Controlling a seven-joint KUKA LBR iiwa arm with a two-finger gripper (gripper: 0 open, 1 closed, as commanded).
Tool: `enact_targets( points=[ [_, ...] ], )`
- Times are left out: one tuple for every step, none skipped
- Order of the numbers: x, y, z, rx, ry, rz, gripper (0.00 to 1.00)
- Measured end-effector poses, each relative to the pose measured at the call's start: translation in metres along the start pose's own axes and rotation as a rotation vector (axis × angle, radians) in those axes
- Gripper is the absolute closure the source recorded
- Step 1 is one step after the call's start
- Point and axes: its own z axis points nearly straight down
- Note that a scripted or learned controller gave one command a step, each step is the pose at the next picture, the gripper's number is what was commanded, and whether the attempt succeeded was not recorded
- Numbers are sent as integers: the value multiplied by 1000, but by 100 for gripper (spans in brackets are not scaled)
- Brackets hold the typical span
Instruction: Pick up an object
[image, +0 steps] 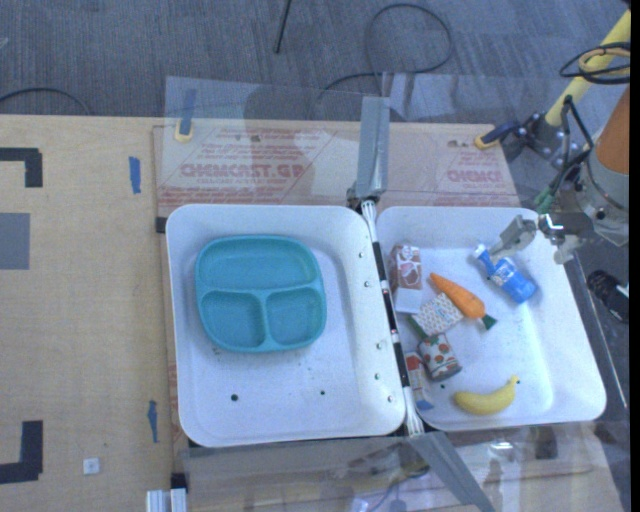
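Blue bottle (508, 277) lies tilted in the right bin (570, 370), upper part, orange carrot (460, 297) just left, and the gripper (543, 232) hovers above it, its 2 fingers apparently spread apart with nothing visibly between them.

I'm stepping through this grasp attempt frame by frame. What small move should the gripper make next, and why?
Probably lower a little onto the blue bottle. The gripper sits just above and right of it in the right bin, not yet around it, and the carrot lies apart to the left.
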Motion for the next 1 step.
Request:
enact_targets(
  points=[
    [-21,-26,155,-3,0,-91,0]
  ],
)
